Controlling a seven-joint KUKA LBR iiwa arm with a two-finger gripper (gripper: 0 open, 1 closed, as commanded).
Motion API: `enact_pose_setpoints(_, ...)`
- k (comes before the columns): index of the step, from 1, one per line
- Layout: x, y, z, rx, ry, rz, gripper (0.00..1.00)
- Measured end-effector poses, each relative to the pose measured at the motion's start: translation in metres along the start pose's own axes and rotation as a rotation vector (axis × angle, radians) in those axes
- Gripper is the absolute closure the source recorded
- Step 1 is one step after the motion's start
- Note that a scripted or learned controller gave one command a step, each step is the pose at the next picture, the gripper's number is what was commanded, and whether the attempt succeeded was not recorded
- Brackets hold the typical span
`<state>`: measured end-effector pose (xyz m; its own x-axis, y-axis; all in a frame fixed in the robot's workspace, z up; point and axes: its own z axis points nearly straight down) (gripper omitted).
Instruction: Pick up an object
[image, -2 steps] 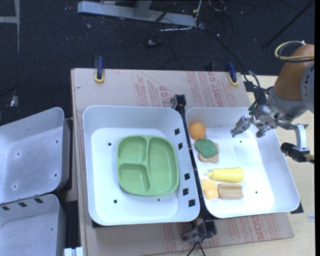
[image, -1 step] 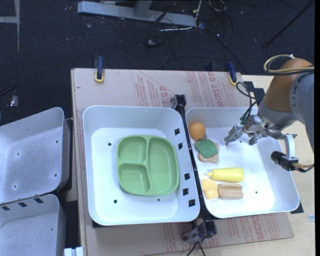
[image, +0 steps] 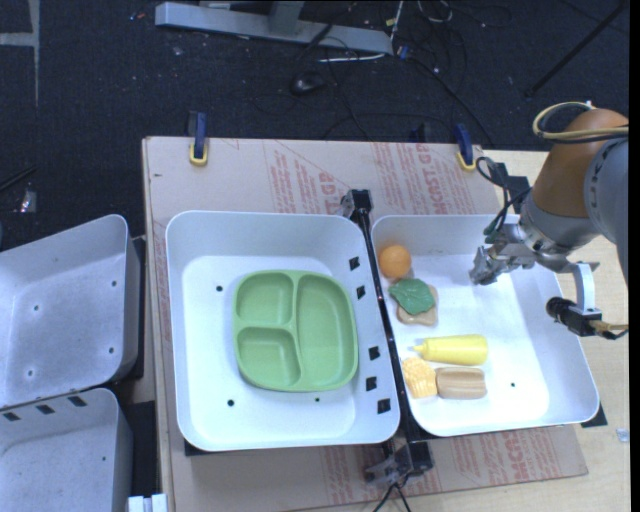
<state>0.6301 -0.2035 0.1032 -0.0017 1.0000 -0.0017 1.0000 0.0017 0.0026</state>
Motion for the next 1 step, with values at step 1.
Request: enact_pose_setpoints(1,-0.0099,-0.0017,-0.0545,-0.005,-0.002,0.002,1.0)
